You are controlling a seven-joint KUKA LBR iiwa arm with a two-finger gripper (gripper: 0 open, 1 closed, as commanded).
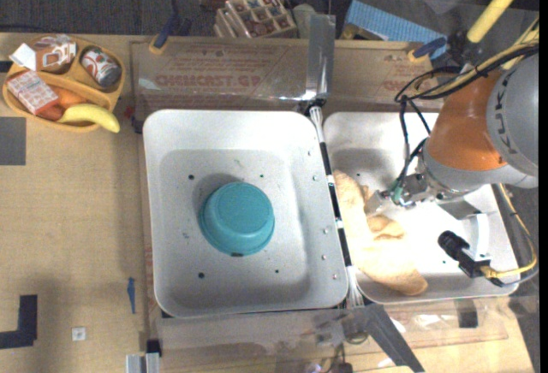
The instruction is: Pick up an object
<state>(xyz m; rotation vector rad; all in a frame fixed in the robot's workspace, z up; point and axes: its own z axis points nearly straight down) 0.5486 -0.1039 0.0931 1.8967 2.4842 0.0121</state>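
So far nothing is lifted, I judge. Nearest, in the right bin [505, 273], pale bread-like pieces [381, 247] lie at 9 o'clock of its floor. The gripper [401, 192] hangs low just above them, and its state I cannot tell. Further left, a teal bowl [238, 217] sits upside down in the left bin [171, 149].

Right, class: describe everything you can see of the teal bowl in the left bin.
The teal bowl is round, plain and smooth, plastic by its look, with a matte blue-green surface. It appears to sit upside down, its flat circular base facing up and its wider rim resting on the floor of the left white bin, roughly in the middle. Nothing else touches it. The arm's end effector is over the right bin, well apart from it.
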